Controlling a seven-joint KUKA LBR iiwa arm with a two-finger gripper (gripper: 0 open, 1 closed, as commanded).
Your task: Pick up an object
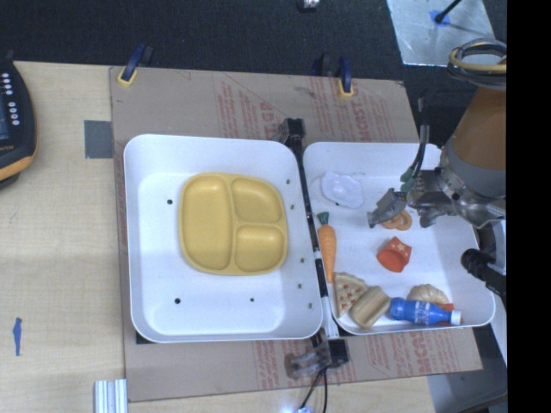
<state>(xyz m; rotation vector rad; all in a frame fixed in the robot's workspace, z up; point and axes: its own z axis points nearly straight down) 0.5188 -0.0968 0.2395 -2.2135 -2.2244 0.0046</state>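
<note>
My gripper [405, 212] hangs over the upper middle of the right bin [461, 157]. Its two dark fingers are spread apart, so it is open. Just below the gap between them a small orange ring-shaped piece [398, 222] lies on the bin floor, partly hidden by the fingers. A red chunk [393, 254] sits a little nearer the front. A carrot [326, 239] lies along the bin's left wall, and a white crumpled item [343, 189] rests at the upper left.
Along the right bin's front edge lie a waffle piece [346, 289], a bread roll [370, 305], a blue bottle [422, 312] and another bun [428, 293]. The left bin [151, 256] holds a yellow divided plate [232, 224].
</note>
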